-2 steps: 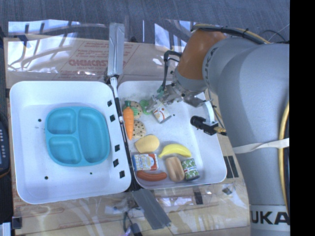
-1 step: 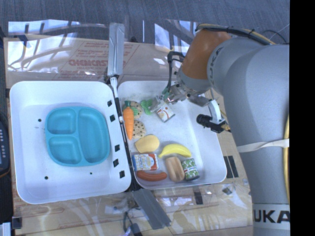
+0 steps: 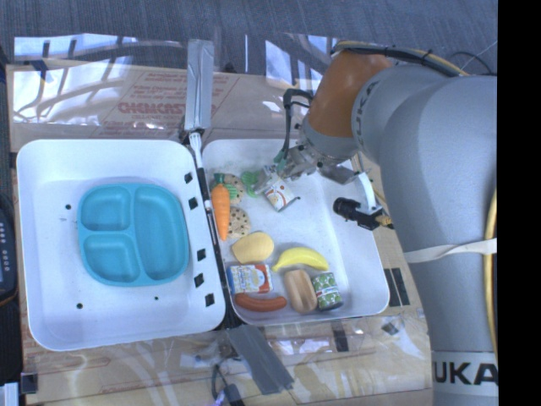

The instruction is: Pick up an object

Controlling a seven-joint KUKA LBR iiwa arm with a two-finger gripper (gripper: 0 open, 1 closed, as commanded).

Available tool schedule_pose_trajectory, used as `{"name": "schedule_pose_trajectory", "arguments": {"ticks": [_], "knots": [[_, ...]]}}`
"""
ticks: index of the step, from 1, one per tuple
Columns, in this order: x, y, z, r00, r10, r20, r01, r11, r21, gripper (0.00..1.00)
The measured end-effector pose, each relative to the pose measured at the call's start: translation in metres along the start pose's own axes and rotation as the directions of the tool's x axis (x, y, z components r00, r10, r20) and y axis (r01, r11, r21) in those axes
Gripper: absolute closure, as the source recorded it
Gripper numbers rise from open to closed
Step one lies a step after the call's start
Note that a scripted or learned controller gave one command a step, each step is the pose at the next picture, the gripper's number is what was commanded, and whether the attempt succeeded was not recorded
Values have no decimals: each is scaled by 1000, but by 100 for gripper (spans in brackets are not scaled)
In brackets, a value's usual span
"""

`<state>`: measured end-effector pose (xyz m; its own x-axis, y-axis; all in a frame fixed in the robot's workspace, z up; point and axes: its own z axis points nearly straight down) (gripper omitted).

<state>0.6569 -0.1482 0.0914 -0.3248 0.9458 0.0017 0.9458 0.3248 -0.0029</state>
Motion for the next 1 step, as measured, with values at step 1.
{"name": "schedule_pose_trajectory", "arguments": {"ticks": [1], "knots": [[13, 5, -46, 994, -112, 4, 112, 994, -4, 100]]}}
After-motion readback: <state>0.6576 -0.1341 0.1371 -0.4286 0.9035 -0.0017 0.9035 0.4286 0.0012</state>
